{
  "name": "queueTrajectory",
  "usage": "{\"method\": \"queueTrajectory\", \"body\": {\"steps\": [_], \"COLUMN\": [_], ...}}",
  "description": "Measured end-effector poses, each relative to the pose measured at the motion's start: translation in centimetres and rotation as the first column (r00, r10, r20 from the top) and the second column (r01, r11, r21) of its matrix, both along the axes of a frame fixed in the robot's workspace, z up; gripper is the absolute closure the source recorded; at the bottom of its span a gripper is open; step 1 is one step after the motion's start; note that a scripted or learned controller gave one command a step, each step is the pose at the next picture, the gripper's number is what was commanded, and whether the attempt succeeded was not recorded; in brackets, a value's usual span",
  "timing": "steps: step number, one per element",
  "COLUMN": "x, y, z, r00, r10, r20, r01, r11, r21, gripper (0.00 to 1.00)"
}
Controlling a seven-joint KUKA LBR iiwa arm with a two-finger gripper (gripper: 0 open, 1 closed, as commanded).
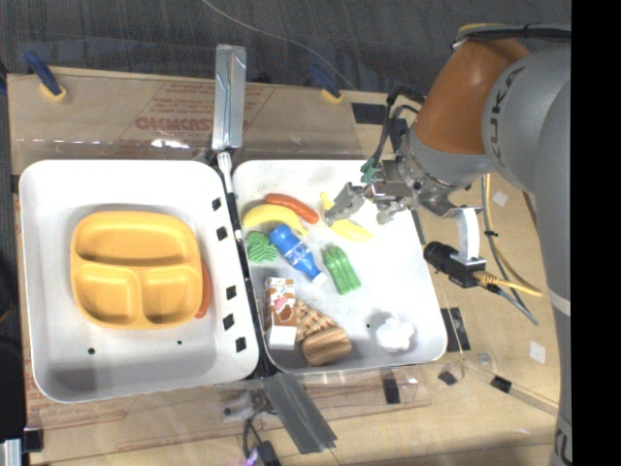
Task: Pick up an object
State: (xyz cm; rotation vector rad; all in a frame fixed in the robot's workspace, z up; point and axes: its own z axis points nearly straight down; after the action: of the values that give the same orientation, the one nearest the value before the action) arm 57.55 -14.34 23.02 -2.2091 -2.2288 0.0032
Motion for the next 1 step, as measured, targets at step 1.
{"method": "queueTrajectory", "body": {"steps": [1], "x": [1.19], "y": [-0.54], "z": [-12.29], "r00": [1.000], "r10": [-0.026], "r20": [0.012], "r01": [0.026], "r11": [1.000], "r21": [-0.003], "gripper": [0.00]}}
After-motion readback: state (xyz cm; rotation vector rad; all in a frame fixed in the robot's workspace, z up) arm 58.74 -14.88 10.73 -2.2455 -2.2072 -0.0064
